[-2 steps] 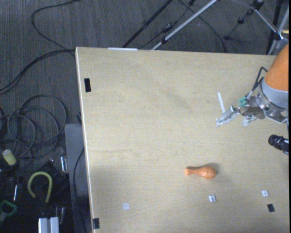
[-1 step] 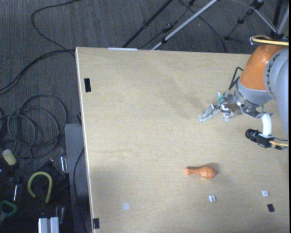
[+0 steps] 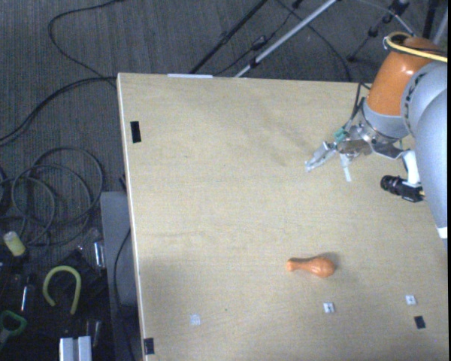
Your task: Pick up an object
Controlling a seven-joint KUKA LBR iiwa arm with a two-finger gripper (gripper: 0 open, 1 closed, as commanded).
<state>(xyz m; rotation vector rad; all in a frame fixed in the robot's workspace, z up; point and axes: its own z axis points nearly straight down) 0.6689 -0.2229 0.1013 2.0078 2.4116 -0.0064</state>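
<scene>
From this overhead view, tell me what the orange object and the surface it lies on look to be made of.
The orange object, bulbous at one end with a narrow neck, looks like smooth plastic or rubber: even colour, soft highlight, no texture. The view is too coarse to tell which. The bench surface looks like pale wood or laminated board with a matte finish: uniform tan, faint streaks, no glare.

One fixed camera looks down at a slant on the tan bench top from above, its left edge showing floor cables, arm entering from its right
</scene>
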